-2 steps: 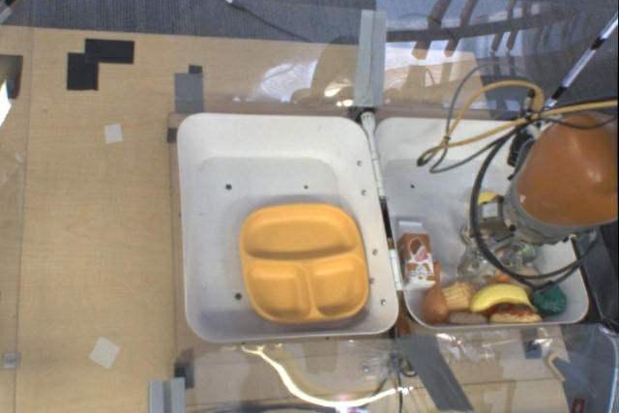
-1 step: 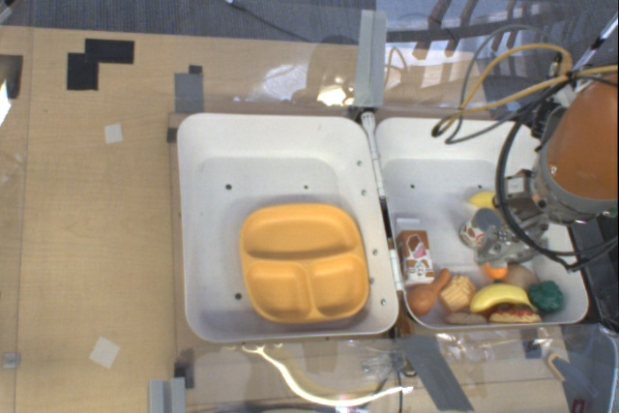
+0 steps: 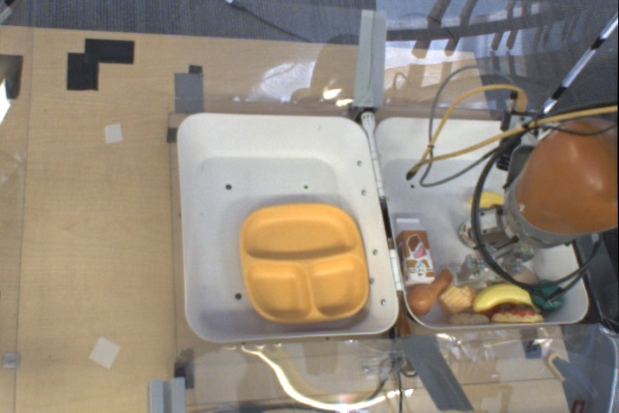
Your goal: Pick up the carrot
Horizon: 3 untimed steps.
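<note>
Low, arm (image 3: pixel 566 184) over right bin (image 3: pixel 426 145), food crowding its near edge; tool's grip untellable.

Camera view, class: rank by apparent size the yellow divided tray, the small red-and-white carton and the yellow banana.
1. Yellow divided tray, clearly largest.
2 and 3. Small red-and-white carton and yellow banana look alike in size; the banana is partly hidden, so unranked.

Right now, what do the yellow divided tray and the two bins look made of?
The yellow tray looks like moulded plastic, matte, with soft rounded compartment edges. The left bin and right bin seem thin white plastic, smooth with a slight sheen; painted metal can't be ruled out.
</note>
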Available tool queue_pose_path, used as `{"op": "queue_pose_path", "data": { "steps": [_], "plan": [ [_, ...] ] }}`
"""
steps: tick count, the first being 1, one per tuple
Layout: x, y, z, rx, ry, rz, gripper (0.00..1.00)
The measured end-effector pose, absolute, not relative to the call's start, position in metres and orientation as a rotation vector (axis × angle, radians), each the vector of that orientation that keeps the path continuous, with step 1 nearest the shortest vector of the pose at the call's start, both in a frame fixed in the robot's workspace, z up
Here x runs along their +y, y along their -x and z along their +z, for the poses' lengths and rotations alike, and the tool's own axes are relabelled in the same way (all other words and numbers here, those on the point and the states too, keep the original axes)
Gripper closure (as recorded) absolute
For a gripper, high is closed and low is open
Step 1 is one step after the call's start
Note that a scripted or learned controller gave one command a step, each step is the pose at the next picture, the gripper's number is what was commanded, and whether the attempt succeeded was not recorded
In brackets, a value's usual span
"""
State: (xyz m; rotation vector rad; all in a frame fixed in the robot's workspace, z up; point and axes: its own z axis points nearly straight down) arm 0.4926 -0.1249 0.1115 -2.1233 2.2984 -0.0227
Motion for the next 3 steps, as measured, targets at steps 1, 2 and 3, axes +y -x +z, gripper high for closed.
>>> {"op": "queue_pose_path", "data": {
  "steps": [1, 2, 3],
  "plan": [
    [-0.065, -0.490, 0.201, 2.544, 1.822, -0.011, 1.00],
    [-0.137, -0.491, 0.096, 2.569, 1.789, -0.013, 1.00],
    [-0.088, -0.508, 0.139, 2.719, 1.551, -0.007, 1.00]
  ]
}}
